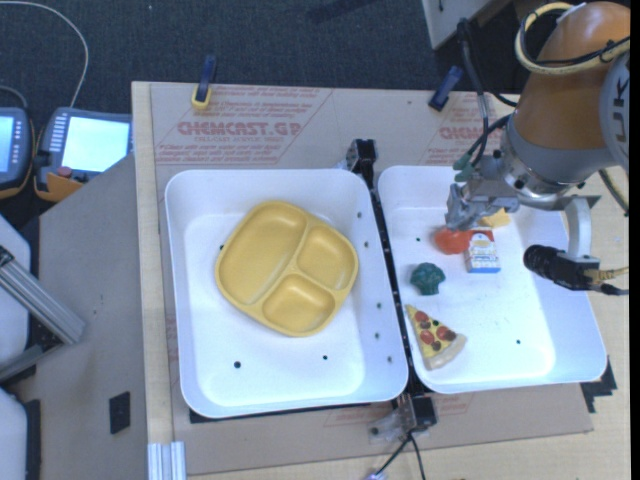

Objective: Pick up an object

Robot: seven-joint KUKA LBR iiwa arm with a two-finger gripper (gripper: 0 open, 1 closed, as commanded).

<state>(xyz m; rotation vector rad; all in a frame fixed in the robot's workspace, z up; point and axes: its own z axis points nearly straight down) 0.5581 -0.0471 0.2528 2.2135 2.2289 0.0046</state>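
Nearest my camera is the pizza slice toy (436, 336), lying flat in the right bin (560, 363) toward its six o'clock edge, pointed end up toward the divider. Just at its twelve o'clock sits a small green broccoli piece (429, 277), apart from the slice. At about two o'clock from the broccoli I see a little white carton with a red and blue label (483, 252), standing near the red tomato-like object (452, 239), which is just to the carton's nine o'clock and looks to be touching or nearly touching it.

The gripper (464, 211) hangs directly over that red object, at its twelve o'clock, with the arm's orange band (572, 63) above it toward one o'clock. I cannot tell from my view whether the tool is apart or together, nor whether it contacts the red piece.

In the left bin (205, 353) a yellow divided plate (288, 266) rests near the centre, turned at an angle, three compartments up.
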